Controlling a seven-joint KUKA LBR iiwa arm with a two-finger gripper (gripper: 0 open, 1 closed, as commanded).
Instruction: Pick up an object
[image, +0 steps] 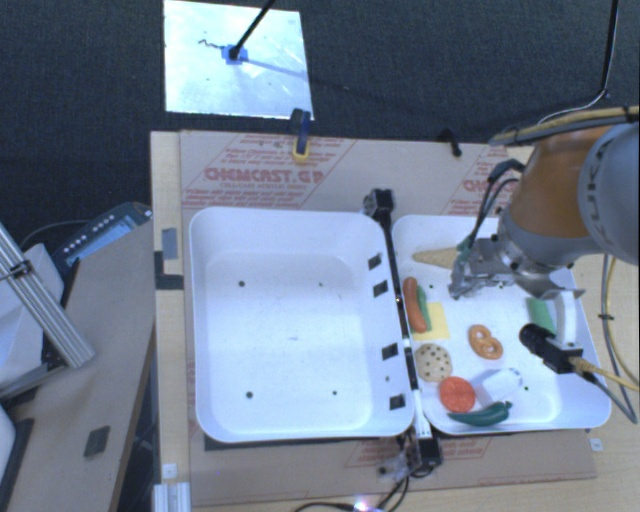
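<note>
Now hovering low over the right bin, end effector down near the far-left part, grip state impossible to tell.
Nothing seen between the fingers. Scattered in the right bin: hot dog on a yellow slice along the left wall, cookie and red tomato slice toward the near-left corner, green pepper at the near edge, pretzel mid-bin, tan cone by the far wall. Left bin alongside.

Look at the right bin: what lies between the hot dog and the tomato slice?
In the camera view, a cookie lies between the hot dog and the tomato slice.
</note>
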